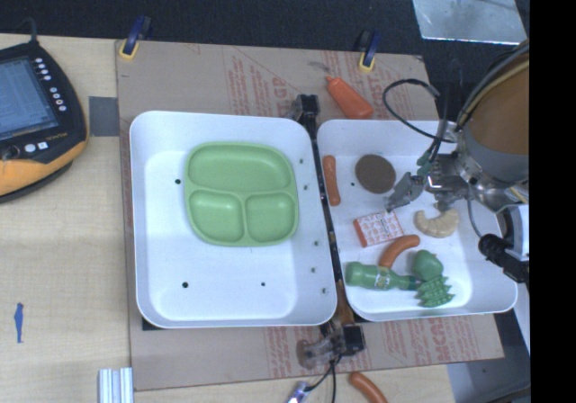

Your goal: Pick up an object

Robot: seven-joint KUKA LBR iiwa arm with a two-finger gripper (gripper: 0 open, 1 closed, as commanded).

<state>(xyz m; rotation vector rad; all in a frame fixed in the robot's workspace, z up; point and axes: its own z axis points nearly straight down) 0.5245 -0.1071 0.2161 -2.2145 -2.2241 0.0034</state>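
Front edge: down nearest us, an orange sausage-shaped toy (pixel 369 385) lay on the cardboard sheet (pixel 225 68) beside a tangle of cable.
Right bin (pixel 490 302): we counted a green bottle (pixel 373 277), a leafy green toy (pixel 430 277), an orange sausage (pixel 398 249), a red-and-white card packet (pixel 378 228), a pale curved piece (pixel 436 224), a brown disc (pixel 374 173) and a slim orange stick (pixel 330 179).
Left bin (pixel 153 212): it carried a green divided plate (pixel 241 192).
Claw (pixel 400 197): it hung low over the right bin, tips just above the packet's upper right corner and near the brown disc; its fingers looked slightly apart, with nothing between them.
Likely target: we judged the red-and-white card packet, lying flat mid-bin between the disc and the orange sausage.
Looks: small, flat, squarish, red print on white, set slightly askew.
Handling: we took it for light and thin, probably stiff card, with a smooth face that could slide on the bin floor.
Where to grip: across its two narrow edges, we reckoned, since a flat-lying packet offers little height to pinch.
Risk: fingertips could skate over the top, or nudge the orange sausage just beside it.
Surface (pixel 72 266): pale wood, with an orange-rimmed control pendant (pixel 31 118) at far left.
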